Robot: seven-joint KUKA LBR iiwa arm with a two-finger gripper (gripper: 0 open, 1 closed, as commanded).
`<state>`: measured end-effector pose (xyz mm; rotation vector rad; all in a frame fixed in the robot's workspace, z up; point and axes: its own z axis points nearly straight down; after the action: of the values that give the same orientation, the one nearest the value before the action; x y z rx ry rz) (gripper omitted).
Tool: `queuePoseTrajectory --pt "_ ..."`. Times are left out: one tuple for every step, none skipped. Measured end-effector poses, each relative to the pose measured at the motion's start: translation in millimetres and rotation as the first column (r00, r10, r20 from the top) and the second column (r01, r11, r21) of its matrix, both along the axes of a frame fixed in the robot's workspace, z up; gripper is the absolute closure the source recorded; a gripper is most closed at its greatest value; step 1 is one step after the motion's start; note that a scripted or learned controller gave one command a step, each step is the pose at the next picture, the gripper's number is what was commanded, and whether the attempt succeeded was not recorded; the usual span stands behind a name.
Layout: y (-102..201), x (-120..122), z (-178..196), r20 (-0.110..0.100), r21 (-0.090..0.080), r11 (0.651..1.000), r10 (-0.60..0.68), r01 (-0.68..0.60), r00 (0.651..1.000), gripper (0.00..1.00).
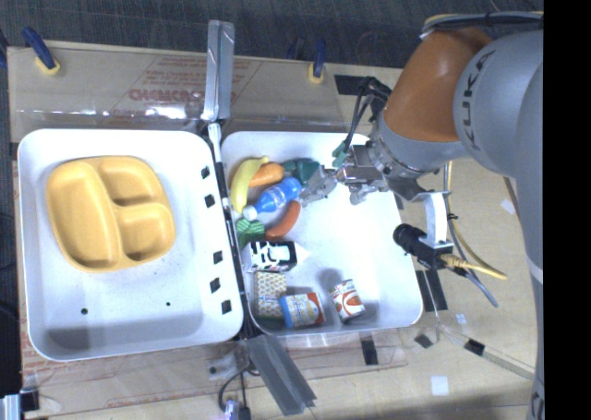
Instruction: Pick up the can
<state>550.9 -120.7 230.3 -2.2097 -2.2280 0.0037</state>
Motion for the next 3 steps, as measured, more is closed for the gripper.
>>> queuePoseTrajectory --pt "-57.8 -57.8 -90.6 0.000 0.000 0.997 -0.076 0.076 0.997 0.00" --pt "-78.0 -74.7 -139.3 0.001 0.001 0.998 0.057 -0.057 0.998 0.00" --pt "-89.1 -74.3 -138.9 0.002 0.001 0.933 0.359 -0.359 0.933 0.00"
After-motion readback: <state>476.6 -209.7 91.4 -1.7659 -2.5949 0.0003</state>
